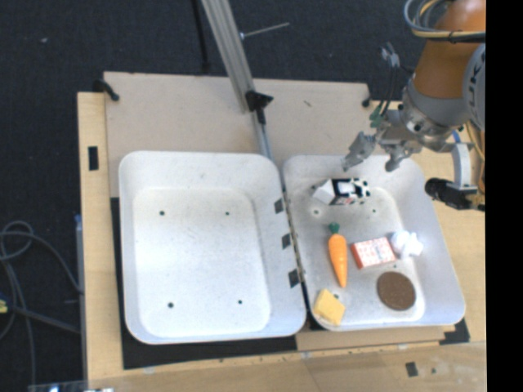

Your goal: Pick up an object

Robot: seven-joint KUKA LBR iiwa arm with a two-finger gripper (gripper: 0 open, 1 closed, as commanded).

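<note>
The jaws point(375, 154) are seen spread apart and holding nothing, poised above the far edge of the right bin point(437, 243). Just below them a black-and-white toy cow point(346, 190) lies in that bin, with a carrot point(337, 257), red box point(373, 252), brown disc point(396, 291) and yellow wedge point(329, 306) nearer the front

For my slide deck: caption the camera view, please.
Open gripper hovers above a black-and-white toy in the right bin, with carrot nearby.
</note>
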